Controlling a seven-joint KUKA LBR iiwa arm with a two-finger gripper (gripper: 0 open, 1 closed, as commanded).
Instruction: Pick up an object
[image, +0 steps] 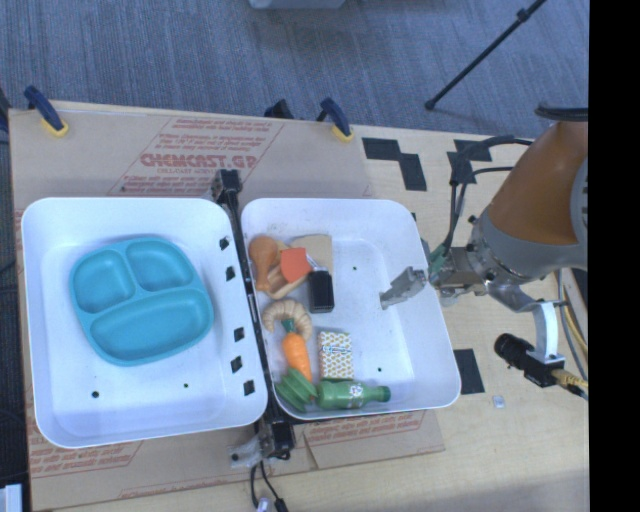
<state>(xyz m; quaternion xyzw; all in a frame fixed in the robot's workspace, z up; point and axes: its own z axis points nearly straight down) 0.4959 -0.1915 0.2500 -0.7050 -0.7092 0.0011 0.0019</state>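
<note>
The gripper (398, 290) hangs over the right side of the right bin (400, 225), with nothing seen between its fingers. The bin's objects lie along its left side, apart from the gripper: a bread roll (264, 258), an orange block (295, 266), a tan piece (314, 246), a black block (320, 291), a pretzel-like ring (284, 317), a toy carrot (296, 352), a patterned box (335, 353) and a green bottle (350, 394) lying on its side near the front wall.
The left bin (50, 400) holds a blue divided plate (140, 297). A black clip row (235, 270) runs between the bins. The arm's grey wrist and orange band (540, 200) stand at the right, over the bench.
</note>
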